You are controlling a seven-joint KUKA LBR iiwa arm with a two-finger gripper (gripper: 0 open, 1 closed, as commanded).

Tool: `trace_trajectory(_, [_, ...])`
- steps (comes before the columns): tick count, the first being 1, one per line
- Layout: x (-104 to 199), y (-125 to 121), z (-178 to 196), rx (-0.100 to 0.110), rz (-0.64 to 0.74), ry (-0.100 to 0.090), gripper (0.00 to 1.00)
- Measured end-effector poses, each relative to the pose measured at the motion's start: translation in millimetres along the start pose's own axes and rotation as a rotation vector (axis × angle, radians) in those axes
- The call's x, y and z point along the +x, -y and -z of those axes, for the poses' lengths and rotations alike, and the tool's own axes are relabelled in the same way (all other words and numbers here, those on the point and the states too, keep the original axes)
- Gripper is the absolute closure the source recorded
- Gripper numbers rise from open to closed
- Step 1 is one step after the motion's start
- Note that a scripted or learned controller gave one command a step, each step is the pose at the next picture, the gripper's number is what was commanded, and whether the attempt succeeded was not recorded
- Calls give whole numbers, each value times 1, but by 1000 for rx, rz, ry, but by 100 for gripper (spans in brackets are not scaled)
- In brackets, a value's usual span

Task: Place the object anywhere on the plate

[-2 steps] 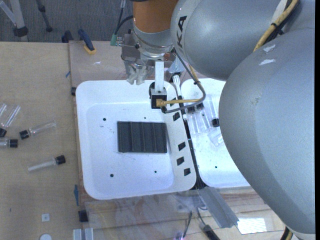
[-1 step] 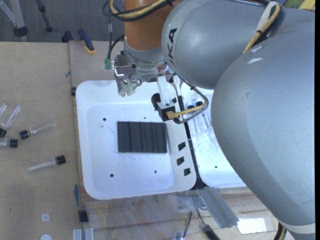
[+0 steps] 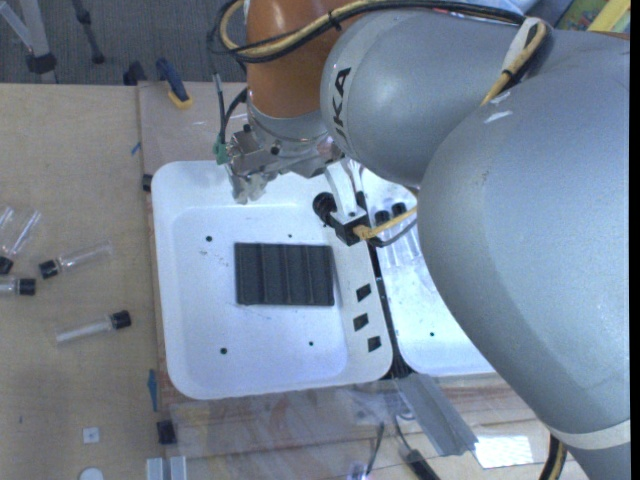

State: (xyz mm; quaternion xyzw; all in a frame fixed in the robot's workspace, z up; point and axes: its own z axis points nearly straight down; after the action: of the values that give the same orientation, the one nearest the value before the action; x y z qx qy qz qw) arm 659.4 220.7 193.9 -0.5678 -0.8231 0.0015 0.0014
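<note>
A dark grey ribbed rectangular slab (image 3: 284, 274) lies flat in the middle of the left white bin (image 3: 190, 308). My gripper (image 3: 243, 189) hangs over the far left part of that bin, near its back rim, above and left of the slab and apart from it. The orange wrist band (image 3: 285, 38) and the big grey arm (image 3: 500, 168) rise behind it. I see nothing hanging under the gripper, though its tip is small and partly lost against the white bin.
The arm covers most of the right bin (image 3: 435, 318). Small black clips (image 3: 366, 318) sit along the divide between the bins. Several clear black-capped vials (image 3: 90, 326) lie on the bench at the left. A blue clamp (image 3: 176, 85) lies behind the left bin.
</note>
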Motion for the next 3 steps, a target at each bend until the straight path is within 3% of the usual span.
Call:
trace_trajectory(1, [-5, 16, -79, 0, -177, -1, 100])
trace_trajectory(2, [-8, 41, 11, -5, -808, -1, 100])
trace_trajectory(3, [29, 64, 47, -1, -655, 0, 100])
